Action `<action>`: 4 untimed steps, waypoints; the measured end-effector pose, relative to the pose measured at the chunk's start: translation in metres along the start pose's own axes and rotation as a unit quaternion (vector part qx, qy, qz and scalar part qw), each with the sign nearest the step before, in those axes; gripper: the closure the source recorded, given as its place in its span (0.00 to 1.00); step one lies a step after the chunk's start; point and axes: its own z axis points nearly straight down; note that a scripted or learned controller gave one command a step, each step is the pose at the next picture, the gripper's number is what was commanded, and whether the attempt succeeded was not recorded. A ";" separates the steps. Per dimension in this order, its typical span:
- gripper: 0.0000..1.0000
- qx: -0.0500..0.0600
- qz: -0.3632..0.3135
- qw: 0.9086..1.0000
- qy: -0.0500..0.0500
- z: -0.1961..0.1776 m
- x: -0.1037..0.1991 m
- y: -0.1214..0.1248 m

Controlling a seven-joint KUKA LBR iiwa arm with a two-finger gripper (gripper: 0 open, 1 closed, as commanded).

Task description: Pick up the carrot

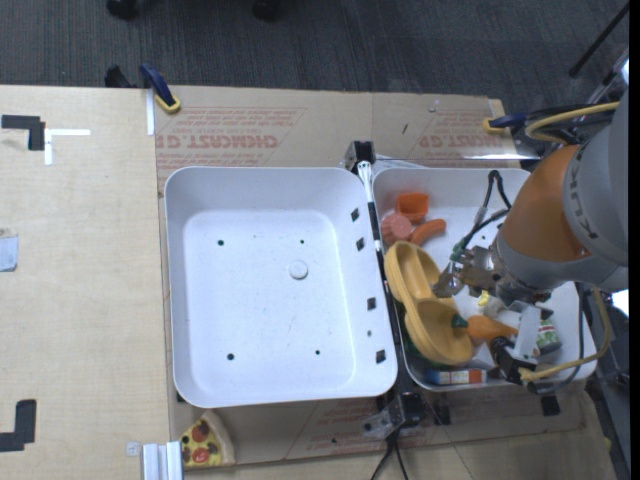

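Observation:
The carrot (490, 327) is a short orange piece with a green end. It lies in the right bin (470, 190), near that bin's front, beside a yellow curved object (440, 334). My gripper (478, 290) hangs low over the right bin, just above and behind the carrot, under the orange-banded wrist (540, 223). The wrist and gripper body cover part of the carrot's surroundings. I see nothing clearly held.
The right bin also holds an orange block (412, 205), a pink and red sausage-like toy (415, 230), a second yellow piece (408, 266), a small can (545, 339) and a flat box (455, 376). The left bin (200, 298) has a small disc (298, 270). A toy pizza slice (200, 444) lies outside the front.

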 end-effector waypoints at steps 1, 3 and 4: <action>0.00 -0.008 0.137 0.991 0.003 -0.004 0.009 -0.006; 0.00 -0.003 0.487 0.873 0.004 -0.004 0.014 0.022; 0.00 -0.021 0.482 0.876 0.023 -0.015 0.004 -0.007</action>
